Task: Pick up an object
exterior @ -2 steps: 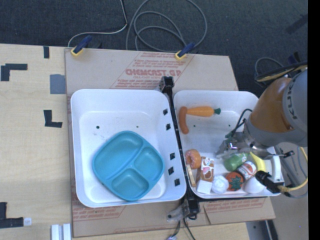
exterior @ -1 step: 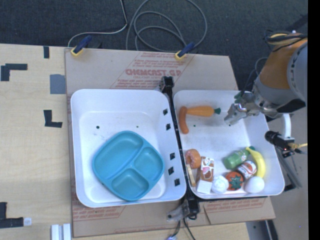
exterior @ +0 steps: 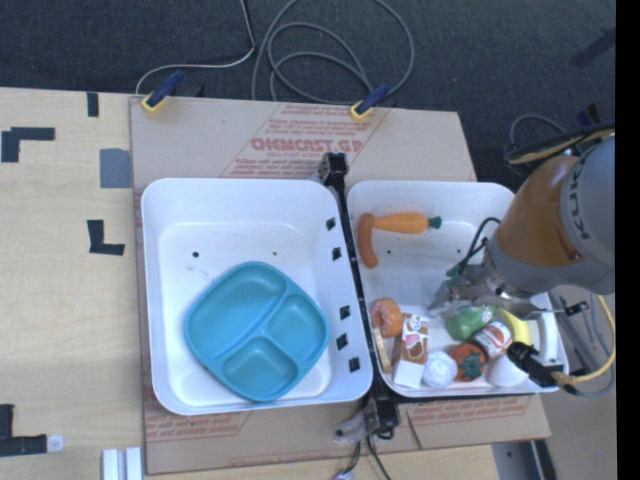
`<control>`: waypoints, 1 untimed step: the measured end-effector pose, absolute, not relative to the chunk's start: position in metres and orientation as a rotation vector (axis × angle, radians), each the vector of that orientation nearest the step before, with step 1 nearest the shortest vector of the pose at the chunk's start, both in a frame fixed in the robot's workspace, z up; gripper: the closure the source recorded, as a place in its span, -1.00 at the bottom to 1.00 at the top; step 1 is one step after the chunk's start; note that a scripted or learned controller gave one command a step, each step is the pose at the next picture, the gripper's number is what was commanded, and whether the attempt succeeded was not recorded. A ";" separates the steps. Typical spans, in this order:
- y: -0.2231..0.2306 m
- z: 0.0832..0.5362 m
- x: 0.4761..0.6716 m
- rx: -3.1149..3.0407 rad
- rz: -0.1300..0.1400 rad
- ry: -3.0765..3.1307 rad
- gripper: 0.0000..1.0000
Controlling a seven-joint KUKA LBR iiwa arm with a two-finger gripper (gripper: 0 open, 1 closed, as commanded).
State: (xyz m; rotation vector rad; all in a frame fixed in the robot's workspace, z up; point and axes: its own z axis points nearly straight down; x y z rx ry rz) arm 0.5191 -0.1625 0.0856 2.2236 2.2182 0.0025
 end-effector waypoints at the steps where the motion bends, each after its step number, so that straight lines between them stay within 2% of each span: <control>1: -0.194 0.087 0.486 2.219 0.007 2.217 -1.00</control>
